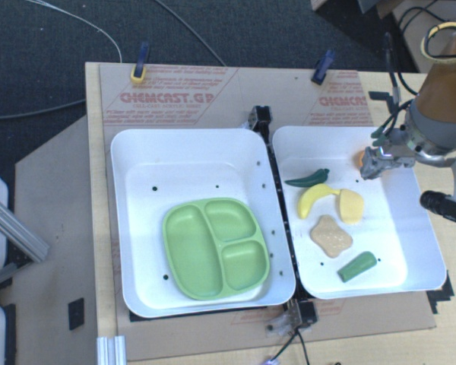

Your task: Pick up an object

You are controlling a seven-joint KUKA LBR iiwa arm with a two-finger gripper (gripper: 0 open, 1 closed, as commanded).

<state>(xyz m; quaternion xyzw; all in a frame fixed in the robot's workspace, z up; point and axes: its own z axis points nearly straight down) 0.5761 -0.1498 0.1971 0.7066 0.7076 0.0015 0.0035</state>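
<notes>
Camera view: two white bins sit side by side on the table (99,204); the left bin (137,158) holds a green divided plate (215,245); the right bin (410,257) holds the candidate objects. These are a dark green pepper (308,178) at the far left of the group; a banana (316,198) just near of it; a pale yellow wedge (350,205) touching the banana's right end; a tan biscuit-like piece (331,237) nearer the camera; a green block (356,267) nearest of all.

The arm enters from the right; the gripper (380,162) hangs over the far part of the right bin, to the right of the pepper and beyond the wedge; a small orange item (360,159) shows just at its left edge, identity unclear. Whether the jaws are parted or closed cannot be told; nothing is visibly between them.

Progress, as a judgement: no object is lifted; all five lie on the bin floor; descent, closure and lift remain to be done.
</notes>
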